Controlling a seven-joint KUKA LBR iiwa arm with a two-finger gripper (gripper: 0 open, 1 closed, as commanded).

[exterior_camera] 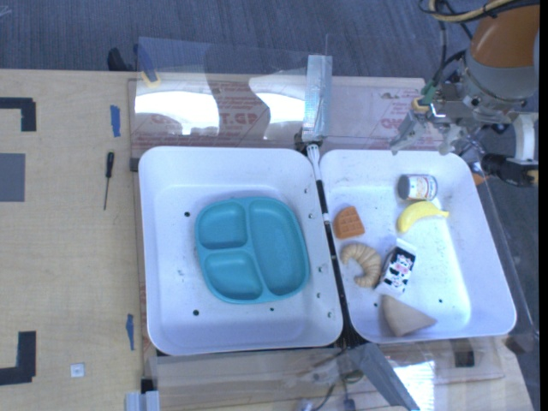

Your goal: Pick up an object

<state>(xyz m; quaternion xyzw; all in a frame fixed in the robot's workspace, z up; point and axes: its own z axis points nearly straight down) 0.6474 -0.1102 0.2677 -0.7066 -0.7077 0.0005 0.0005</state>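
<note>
Overhead, the gripper (425,135) hung above the far edge of the right bin (492,302), its fingers spread wide with nothing between them. Just near of it lay a small can (417,187) and a banana (420,216), with a cracker (348,223), croissant (364,263), milk carton (398,270) and tan wedge (406,317) farther left and nearer. A teal divided plate (252,248) sat in the left bin (163,298).

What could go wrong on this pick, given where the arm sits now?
1. The can lies on its side touching the banana; a grasp could roll it or nudge both.
2. The croissant, milk carton and cracker sit close together, so fingers may snag a neighbour.
3. The gripper hangs over the right bin's far rim; descending there could strike it.
</note>
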